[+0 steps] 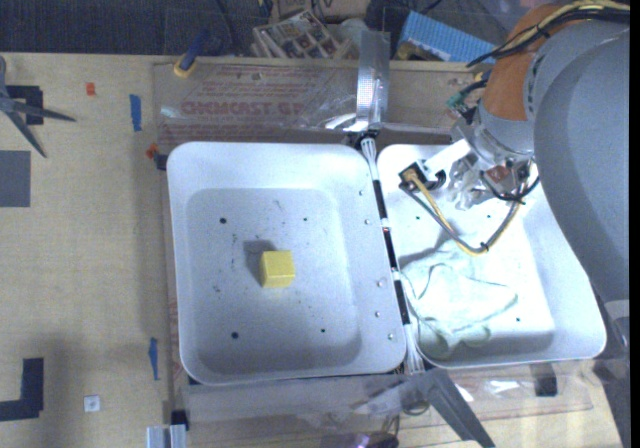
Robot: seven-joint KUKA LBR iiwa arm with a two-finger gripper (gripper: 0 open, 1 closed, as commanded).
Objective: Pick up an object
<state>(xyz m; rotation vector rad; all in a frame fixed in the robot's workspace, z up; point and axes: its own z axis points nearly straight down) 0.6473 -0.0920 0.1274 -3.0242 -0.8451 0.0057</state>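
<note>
Small yellow cube-shaped block (277, 268): judged light, stiff, prob. foam or plastic; best taken across two opp. flat sides.
Block seen lying alone near centre of left shallow white bin (200, 176).
Right shallow white bin (570, 331): pale green cord-like tangle (462, 308) inside.
Hand (470, 181) over right bin's far end, well apart from block; grip state can't be told.

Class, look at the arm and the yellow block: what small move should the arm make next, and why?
Probably swing the gripper left across the divider, toward the yellow block. The block lies alone in the left bin, while the gripper hangs over the right bin, well away from it.
</note>
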